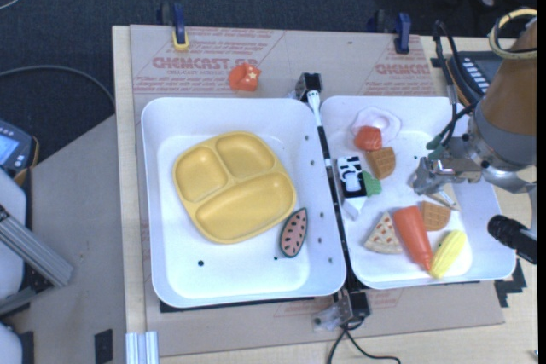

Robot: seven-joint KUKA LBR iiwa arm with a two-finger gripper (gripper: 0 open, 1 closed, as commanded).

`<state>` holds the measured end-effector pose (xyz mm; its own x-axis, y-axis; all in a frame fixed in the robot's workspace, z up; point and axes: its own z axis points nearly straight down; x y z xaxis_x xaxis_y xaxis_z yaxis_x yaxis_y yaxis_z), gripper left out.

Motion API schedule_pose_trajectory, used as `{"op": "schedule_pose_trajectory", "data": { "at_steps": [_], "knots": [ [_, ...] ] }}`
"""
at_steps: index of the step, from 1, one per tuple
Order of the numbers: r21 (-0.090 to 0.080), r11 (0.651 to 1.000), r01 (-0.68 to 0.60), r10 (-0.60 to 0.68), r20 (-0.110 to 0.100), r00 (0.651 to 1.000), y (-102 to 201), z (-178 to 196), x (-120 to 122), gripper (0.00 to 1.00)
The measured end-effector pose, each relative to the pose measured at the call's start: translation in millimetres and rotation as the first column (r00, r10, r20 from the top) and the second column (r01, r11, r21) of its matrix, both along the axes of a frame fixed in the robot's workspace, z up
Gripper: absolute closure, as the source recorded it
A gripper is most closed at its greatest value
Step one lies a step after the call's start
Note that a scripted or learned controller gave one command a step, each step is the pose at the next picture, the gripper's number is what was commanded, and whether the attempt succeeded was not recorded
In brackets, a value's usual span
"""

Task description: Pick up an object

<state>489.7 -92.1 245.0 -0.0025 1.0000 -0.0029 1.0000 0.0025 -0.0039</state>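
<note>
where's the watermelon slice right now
The watermelon slice lies in the left bin, near its lower right corner, just beside the yellow divided plate and close to the wall shared with the right bin.

Right bin [478, 273] crowded with toy food [415, 236]; left bin's [162, 183] margins open.

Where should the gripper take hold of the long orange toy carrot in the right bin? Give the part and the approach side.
Grip the long orange toy carrot across its thicker upper half, from straight above. It lies flat and slanted, with the yellow toy corn cob against its lower end and the pizza wedge to its left, so the upper part offers more room for the fingers.
</note>
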Motion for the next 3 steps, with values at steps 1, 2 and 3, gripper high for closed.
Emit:
{"op": "schedule_pose_trajectory", "data": {
  "at_steps": [1, 2, 3],
  "knots": [
    [0.008, 1.000, -0.009, 0.009, -0.010, 1.000, 113, -66, -12, 1.00],
    [0.005, 1.000, -0.008, 0.007, 0.001, 1.000, 193, -61, -11, 1.00],
    [0.003, 1.000, 0.000, 0.000, 0.009, 1.000, 187, 11, -9, 1.00]
  ]
}}
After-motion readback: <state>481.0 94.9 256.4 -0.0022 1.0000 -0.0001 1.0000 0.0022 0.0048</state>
